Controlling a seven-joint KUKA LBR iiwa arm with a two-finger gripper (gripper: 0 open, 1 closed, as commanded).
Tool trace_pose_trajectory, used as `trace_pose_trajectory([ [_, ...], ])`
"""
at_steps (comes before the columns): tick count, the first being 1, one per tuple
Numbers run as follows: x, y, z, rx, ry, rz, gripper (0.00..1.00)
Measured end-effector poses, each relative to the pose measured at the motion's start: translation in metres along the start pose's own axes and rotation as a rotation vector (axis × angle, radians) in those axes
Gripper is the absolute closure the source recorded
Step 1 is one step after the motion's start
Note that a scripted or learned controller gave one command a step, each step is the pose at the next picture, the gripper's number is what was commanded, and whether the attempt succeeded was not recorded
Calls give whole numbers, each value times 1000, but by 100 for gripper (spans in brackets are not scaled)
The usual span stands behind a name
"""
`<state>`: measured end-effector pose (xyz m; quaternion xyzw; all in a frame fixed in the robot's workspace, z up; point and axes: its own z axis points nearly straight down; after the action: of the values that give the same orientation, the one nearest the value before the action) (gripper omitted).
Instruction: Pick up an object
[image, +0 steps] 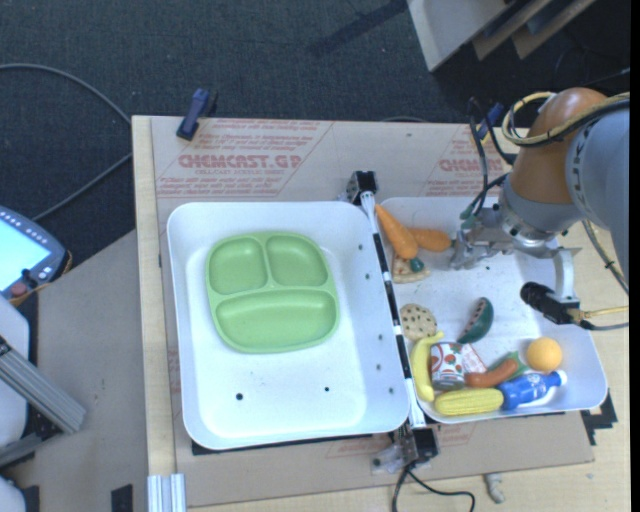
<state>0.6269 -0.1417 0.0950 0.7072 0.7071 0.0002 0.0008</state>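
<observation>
The left bin (200, 400) holds 1 green divided plate (272, 292). In the right bin (590, 385), a carrot (397, 232) lies along the near-left wall, with a cookie (417, 320), banana (421, 368), can (447, 364), corn cob (466, 402), watermelon slice (479, 319), blue bottle (528, 389) and orange (543, 354) grouped lower down. The gripper (478, 245) hovers just beside the carrot; I cannot tell how its jaws stand.
</observation>
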Motion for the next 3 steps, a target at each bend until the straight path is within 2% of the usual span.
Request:
trace_pose_trajectory([
  [1, 0, 0, 0, 0, 0, 0, 0],
  [2, 20, -70, 11, 2, 1, 1, 0],
  [3, 43, -2, 10, 1, 1, -1, 0],
])
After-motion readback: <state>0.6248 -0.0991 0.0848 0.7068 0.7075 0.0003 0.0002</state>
